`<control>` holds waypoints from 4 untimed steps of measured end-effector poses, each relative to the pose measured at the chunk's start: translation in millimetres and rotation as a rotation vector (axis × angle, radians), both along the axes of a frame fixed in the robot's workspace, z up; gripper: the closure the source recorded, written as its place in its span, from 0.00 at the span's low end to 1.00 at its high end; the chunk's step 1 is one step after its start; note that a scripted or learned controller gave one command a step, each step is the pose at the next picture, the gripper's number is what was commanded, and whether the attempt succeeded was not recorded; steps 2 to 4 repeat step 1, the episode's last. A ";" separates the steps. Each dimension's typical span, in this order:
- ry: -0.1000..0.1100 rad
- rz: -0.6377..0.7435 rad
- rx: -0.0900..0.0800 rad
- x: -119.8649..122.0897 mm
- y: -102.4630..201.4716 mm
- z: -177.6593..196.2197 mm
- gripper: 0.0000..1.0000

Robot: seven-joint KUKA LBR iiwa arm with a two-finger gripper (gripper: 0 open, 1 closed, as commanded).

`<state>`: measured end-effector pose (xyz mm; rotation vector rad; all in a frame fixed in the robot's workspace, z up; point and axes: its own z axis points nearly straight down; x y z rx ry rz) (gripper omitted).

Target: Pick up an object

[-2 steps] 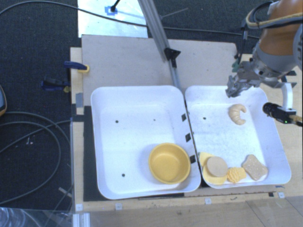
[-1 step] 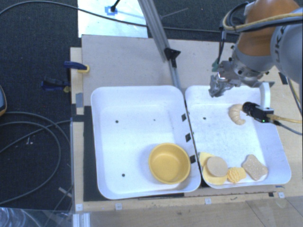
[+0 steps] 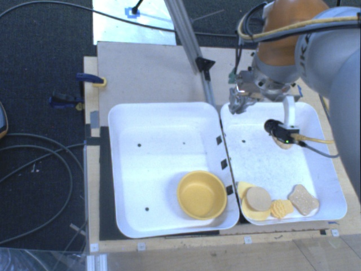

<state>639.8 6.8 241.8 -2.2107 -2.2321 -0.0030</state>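
Dark carpet with loose black cables surrounds your desk (image 3: 152, 72), a pale board that carries two shallow white plastic bins side by side. Your grey arm with the orange band (image 3: 290, 24) reaches in from the right and bends down over the far left corner of the right bin (image 3: 330, 179). Its gripper (image 3: 240, 101) hangs just above that corner, close to the divide between the bins. You cannot tell from here whether the fingers are apart or together; nothing shows between them.

Count one round yellow plastic bowl (image 3: 202, 194) in the left bin (image 3: 130, 168), upright near its front right corner. In the right bin, along the front edge, you have three pieces: one tan round disc on a yellow base (image 3: 258, 199), one small ridged orange-yellow piece (image 3: 281, 209), and one beige bread-like slab (image 3: 303, 200).
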 end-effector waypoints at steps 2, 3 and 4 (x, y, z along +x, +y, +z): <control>-0.001 0.001 0.000 19.3 53.7 -10.4 1.00; -0.001 0.001 0.000 19.3 53.7 -10.4 1.00; -0.001 0.001 0.000 19.3 53.7 -10.4 1.00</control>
